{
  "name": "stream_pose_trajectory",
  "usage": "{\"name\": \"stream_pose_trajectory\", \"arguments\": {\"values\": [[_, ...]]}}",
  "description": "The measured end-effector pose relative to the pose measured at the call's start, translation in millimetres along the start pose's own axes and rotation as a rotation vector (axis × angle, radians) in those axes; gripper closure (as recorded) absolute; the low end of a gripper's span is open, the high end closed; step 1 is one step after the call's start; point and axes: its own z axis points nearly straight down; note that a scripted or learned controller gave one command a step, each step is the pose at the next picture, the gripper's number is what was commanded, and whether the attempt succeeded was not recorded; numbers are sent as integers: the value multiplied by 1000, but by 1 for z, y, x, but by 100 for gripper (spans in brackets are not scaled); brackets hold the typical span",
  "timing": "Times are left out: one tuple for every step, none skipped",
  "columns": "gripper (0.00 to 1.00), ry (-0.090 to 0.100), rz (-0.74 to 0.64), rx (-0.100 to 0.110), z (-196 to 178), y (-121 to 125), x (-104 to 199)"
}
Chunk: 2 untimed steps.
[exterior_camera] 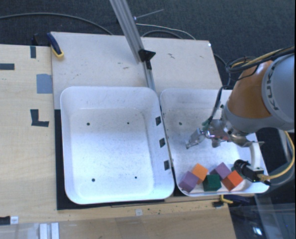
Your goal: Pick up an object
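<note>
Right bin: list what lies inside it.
In the right bin: five blocks clustered at the near edge, two purple, two orange, one green. The arm covers its right side.

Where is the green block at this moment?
The green block lies in the right bin, near its front edge, between the purple block and the red-orange block, below the gripper.

Arm (267, 91) came in from my right side of view, grey link with orange band above wrist bent downward and leftward. Wrist sat low. Gripper (193, 142) pointed left and slightly down, metal tip angled away from arm body. Could not make out how jaws stood from my feed; nothing seen between them. Black cable looped beside wrist.
</note>
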Motion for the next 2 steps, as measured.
{"name": "stream_pose_trajectory", "arguments": {"values": [[0, -6, 3, -18, -132, -18, -27], [0, -6, 5, -12, -139, 0, -80]]}}
